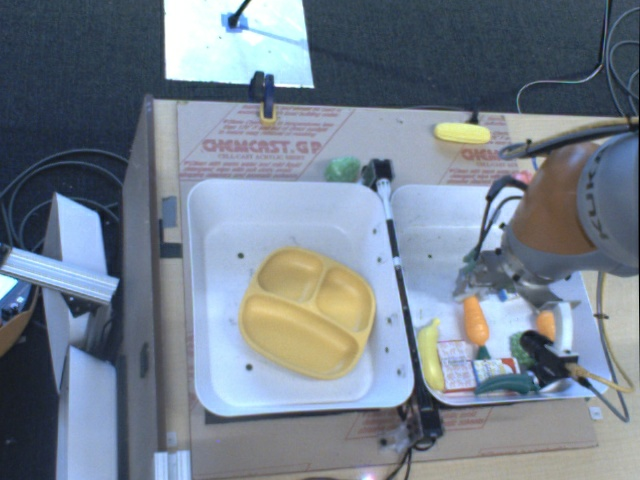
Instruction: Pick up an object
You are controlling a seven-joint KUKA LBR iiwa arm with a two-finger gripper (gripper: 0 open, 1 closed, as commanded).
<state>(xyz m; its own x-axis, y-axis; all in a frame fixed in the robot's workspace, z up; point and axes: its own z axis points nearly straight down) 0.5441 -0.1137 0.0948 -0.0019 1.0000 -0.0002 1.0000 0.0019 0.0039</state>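
A brown surface [300, 133] with red letters holds two white bins side by side. The bin on the left of the view [215, 268] has a big yellow plate [305, 313] in it, and the plate has three parts. A thin black stick [392, 238] lies along the gap between the two bins. Behind the bins, a small green lump [343, 170] and a yellow thing [462, 132] sit on the surface, and a black and yellow clip [264, 96] sits on its far edge.

The other bin [430, 228] is full of small things, all crowded at the near end. A yellow banana [430, 346] lies by the wall next to the stick. A little box [456, 366] with red marks sits just beside it, and a red and green packet [497, 374] lies next to the box. A green thing [520, 345] and a second small orange thing [546, 322] lie a bit farther toward the arm's side.

The grey arm [565, 213] comes in from the right and bends down into this bin. The hand [478, 276] is low in the middle of the bin. I cannot tell if the hand is spread or pressed together, and nothing shows inside it.

The orange carrot [475, 320] lies on the bin floor just in front of the hand, on the near side. It is between the banana and the green thing. I cannot tell if the hand touches it.
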